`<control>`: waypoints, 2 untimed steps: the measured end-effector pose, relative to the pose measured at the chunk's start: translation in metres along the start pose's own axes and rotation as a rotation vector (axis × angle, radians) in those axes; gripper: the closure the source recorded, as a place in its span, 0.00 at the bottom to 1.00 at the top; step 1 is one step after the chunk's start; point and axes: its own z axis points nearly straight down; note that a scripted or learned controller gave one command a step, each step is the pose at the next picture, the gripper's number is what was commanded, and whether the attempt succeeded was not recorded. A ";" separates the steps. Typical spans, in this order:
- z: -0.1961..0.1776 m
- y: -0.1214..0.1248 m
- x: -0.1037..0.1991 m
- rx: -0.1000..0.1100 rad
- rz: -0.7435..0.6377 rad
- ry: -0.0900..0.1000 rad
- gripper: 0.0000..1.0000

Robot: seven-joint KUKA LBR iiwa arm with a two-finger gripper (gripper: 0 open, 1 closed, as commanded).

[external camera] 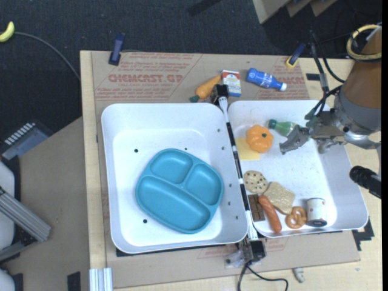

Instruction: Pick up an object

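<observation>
The grey two-finger gripper [290,145] hangs with fingers spread and nothing between them, over the right white bin [339,190] near its far edge. Just beside it sits a small orange plastic pumpkin [259,138]. Bare floor lies mid-bin; toy foods crowd the near edge. A blue sectioned plate [179,190] occupies the left white bin [121,138].

The orange pumpkin [259,137] sits upright in the right bin [345,180] near its left wall, on a pale yellow slice [245,153], close to a green bottle [282,126]
</observation>
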 end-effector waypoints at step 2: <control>0.169 0.099 0.001 -0.002 0.000 -0.001 0.00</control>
